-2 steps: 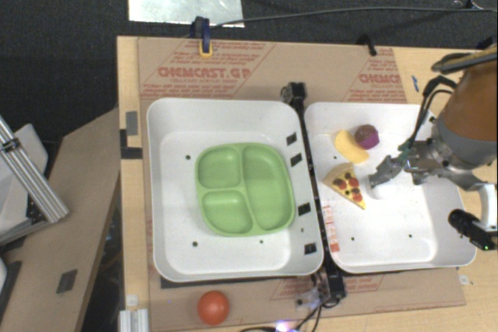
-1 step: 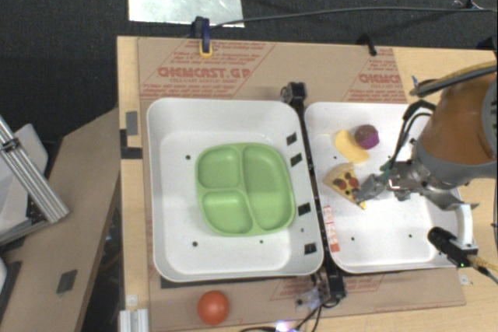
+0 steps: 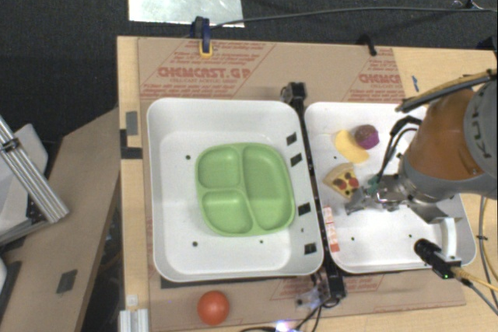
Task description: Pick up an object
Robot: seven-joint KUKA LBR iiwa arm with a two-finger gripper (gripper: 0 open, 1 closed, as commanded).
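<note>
Orange ball (image 3: 213,306) outside 2 bins (image 3: 167,167)

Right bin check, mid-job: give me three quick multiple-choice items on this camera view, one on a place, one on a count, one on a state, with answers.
1. Where is the green divided tray?
A. In the left bin
B. In the right bin
C. On the cardboard in front of the bins

2. How many compartments does the tray have?
A. Two
B. Three
C. Five

3. How does the claw stand to the pizza slice toy?
A. Lifted high with the slice in it
B. Low in the right bin, close beside the slice
C. Over the left bin, far from it

Answers: 1 A, the tray lies flat in the middle of the left bin. 2 B, its ridges mark off three sections. 3 B, the claw sits just right of and below the slice, which lies on the bin floor.
</note>
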